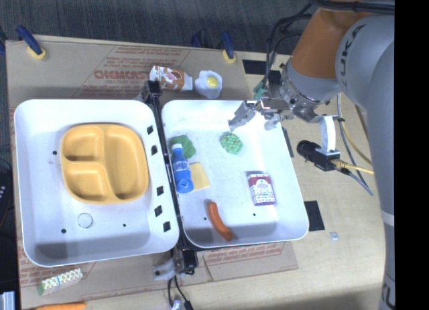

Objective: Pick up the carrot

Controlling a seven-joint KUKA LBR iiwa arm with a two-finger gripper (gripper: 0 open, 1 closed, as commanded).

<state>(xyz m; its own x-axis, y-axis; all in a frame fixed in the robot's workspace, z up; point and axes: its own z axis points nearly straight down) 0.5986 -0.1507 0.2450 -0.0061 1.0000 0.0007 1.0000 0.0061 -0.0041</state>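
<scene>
The carrot (219, 221) is a short orange-red stick lying at a slant near the front wall of the right bin (291, 198). My gripper (256, 119) hangs over the back of that bin, well behind the carrot and to its right. Its two pale fingers (239, 117) are spread apart with nothing between them, so it is open. A green netted ball (231, 142) lies just below the left finger.
The right bin also holds a red box (261, 189), a blue bottle (181, 172), a yellow slab (200, 175) and a green piece (184, 146). A yellow divided plate (104, 162) sits in the left bin (33, 228). Small packets (167, 78) lie behind the bins.
</scene>
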